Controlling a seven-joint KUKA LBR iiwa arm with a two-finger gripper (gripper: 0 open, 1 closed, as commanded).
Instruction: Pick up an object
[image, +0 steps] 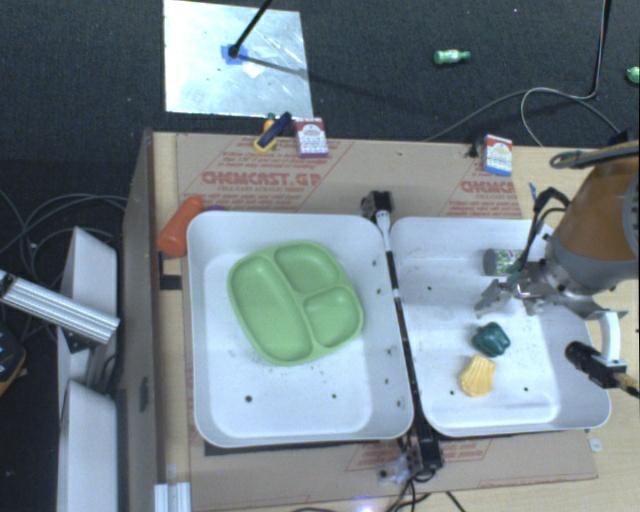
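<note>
Arm (600, 235) was grey with 1 orange band above wrist; black cable ran alongside; metallic 2-finger gripper (503, 292).

A brown table (330, 165) is carrying two white bins side by side, the left bin (215, 400) and the right bin (440, 405) touching along a black clamp strip. Two small red-and-white boxes (312, 137) (497, 155) and an orange thing (180, 225) are lying near its edges.

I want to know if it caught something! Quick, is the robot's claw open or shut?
Gripper: open, holding nothing, low in the right bin above the teal object.
</note>
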